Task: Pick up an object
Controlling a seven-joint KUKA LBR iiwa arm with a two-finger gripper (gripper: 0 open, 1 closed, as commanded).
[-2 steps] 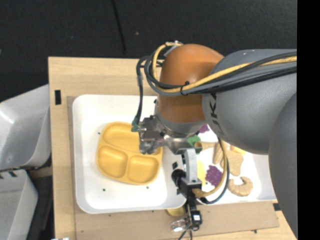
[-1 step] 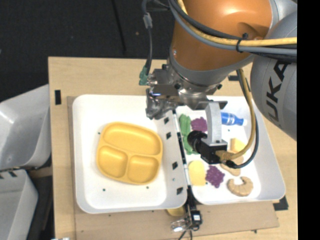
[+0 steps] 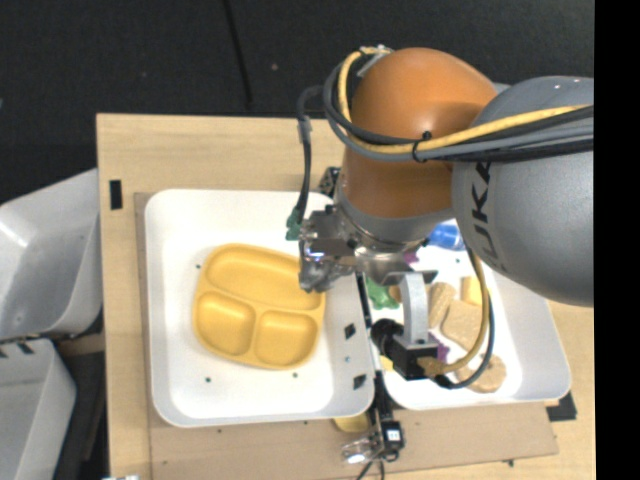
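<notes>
A yellow divided plate [image 3: 250,313] lies in the left bin [image 3: 180,388], with three compartments facing up. My gripper [image 3: 315,268] hangs under the orange wrist, right at the plate's upper right rim, near the wall between the two bins. The wrist hides most of it from above. In the right bin [image 3: 545,368] lie tan bread-like pieces [image 3: 462,320], a green item [image 3: 380,293] and a blue item [image 3: 445,236], all partly covered by the arm.
The big grey and orange arm [image 3: 420,158] covers the upper half of the right bin. The wooden bench [image 3: 125,268] frames both bins. A small yellow thing [image 3: 350,424] and a metal clip [image 3: 372,446] sit at the bench's front edge.
</notes>
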